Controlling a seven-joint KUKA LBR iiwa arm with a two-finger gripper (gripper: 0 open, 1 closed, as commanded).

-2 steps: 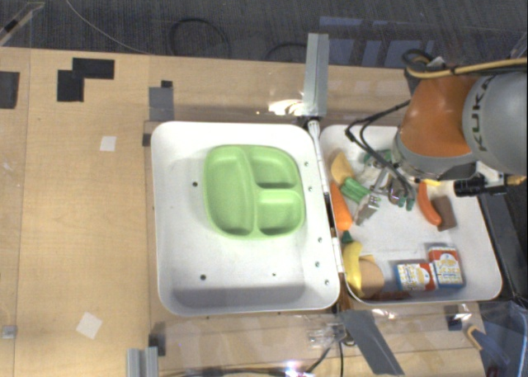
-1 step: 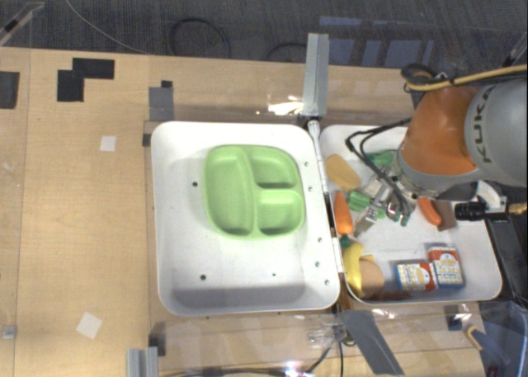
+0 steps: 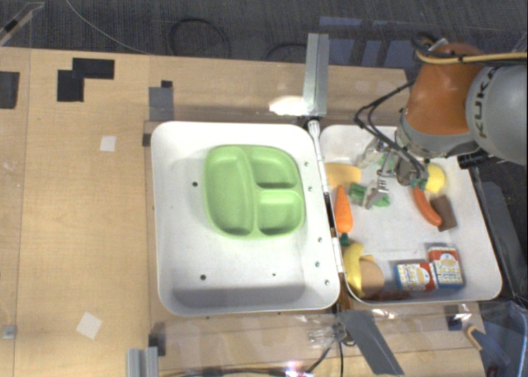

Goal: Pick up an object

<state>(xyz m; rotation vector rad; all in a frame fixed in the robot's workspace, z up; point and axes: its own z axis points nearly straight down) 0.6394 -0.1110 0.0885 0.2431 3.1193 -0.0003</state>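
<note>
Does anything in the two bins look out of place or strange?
Nothing looks spilled or broken. The green divided tray sits a little askew in the left bin. The carrot lies against the left wall of the right bin, and the other toy foods are loosely scattered there.

1. Two bins sit side by side on the bench (image 3: 74,227): left bin (image 3: 177,285), right bin (image 3: 487,276).
2. A divided tray (image 3: 252,190) lies in the left bin, roughly in the middle.
3. The right bin is crowded: a carrot (image 3: 342,210) along its left wall, a banana (image 3: 353,264) nearer the front, two small boxes (image 3: 429,272) at the front right.
4. The gripper (image 3: 381,190) hangs over the right bin's back half, with the arm (image 3: 462,107) coming in from the right.
</note>
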